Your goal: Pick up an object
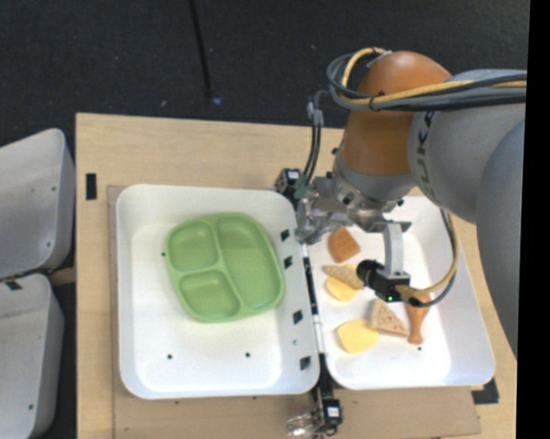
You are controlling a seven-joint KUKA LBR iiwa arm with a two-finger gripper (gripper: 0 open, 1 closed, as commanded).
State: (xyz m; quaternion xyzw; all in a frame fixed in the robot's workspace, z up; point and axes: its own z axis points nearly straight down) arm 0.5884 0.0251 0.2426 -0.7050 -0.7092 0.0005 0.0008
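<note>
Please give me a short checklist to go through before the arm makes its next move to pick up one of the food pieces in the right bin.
1. Food pieces are in the right bin: ok. An orange-brown piece, a yellow piece and a wedge lie there.
2. The hand is over the right bin: ok, it is above the bin's upper left part, near the orange-brown piece.
3. The hand has a piece in it: cannot tell, the wrist hides it.
4. The pieces lie apart enough to take one: not ok, several touch or overlap near the middle.
5. The green tray is out of the way: ok, it lies in the left bin.
</note>
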